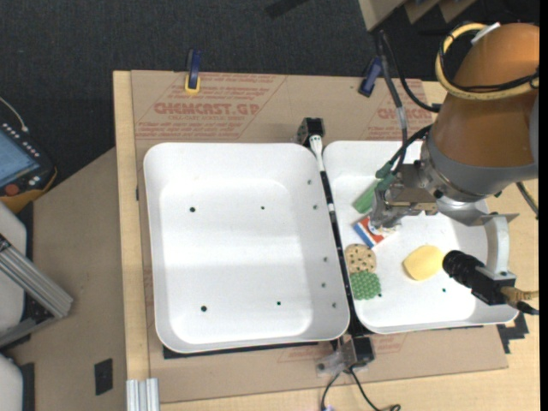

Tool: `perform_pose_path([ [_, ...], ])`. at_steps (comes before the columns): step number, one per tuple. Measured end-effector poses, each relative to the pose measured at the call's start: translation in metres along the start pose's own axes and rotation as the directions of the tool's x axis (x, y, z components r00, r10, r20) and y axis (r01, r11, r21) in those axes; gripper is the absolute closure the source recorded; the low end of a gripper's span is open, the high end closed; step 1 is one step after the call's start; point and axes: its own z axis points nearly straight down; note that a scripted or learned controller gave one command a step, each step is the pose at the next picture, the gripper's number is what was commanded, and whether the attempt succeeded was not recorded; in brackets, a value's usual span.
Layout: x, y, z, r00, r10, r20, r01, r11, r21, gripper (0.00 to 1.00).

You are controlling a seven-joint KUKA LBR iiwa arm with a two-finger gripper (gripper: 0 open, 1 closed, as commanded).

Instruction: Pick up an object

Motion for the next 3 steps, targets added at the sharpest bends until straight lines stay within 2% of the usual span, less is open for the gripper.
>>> perform_pose_path([
  [1, -0.061, -0.002, 0.008, 1.0, 0.014, 0.003, -0.014, 1.0, 0.011, 1.0],
  [2, 0.01, 0.0, -0.021, 1.0, -0.001, 0.0, 0.001, 1.0, 0.005, 1.0],
  [3, 0.055, 0.001, -0.097, 1.0, 0.002, 0.0, -0.002, 1.0, 0.001, 1.0],
])
